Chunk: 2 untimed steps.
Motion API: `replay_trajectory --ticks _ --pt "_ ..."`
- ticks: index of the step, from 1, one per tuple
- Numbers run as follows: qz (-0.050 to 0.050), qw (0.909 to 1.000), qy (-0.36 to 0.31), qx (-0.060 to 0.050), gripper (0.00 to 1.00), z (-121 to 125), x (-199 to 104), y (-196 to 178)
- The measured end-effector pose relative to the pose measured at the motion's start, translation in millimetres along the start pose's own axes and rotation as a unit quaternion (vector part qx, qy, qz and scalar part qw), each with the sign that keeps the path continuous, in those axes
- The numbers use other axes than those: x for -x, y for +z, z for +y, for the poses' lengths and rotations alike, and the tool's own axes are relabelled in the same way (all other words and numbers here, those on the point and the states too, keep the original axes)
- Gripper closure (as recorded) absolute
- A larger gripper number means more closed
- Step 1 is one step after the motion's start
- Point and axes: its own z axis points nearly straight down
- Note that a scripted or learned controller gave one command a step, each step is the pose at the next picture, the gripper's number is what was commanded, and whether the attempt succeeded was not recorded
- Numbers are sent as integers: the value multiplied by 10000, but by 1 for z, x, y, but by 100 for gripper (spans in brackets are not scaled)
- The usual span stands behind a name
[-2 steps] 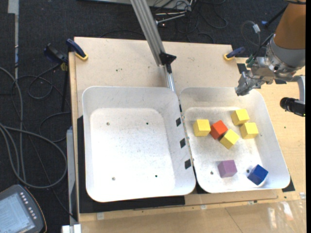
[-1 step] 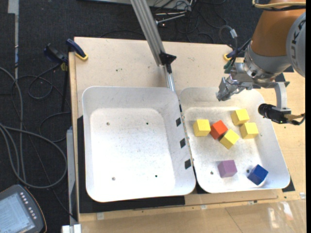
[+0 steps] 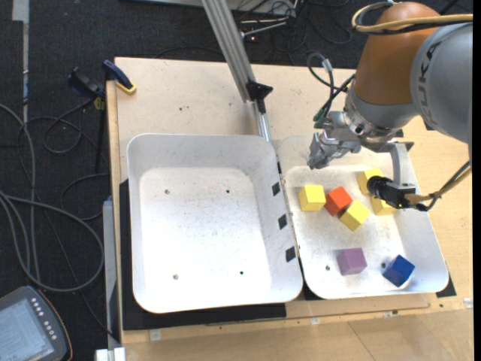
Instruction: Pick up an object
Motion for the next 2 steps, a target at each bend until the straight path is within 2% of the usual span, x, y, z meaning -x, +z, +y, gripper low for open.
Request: replay_trajectory --ticks 1,2 --pt "-1 10000 -2 9 100 -20 -53 -7" --pt "-6 10000 5 -1 100 -40 -97 10"
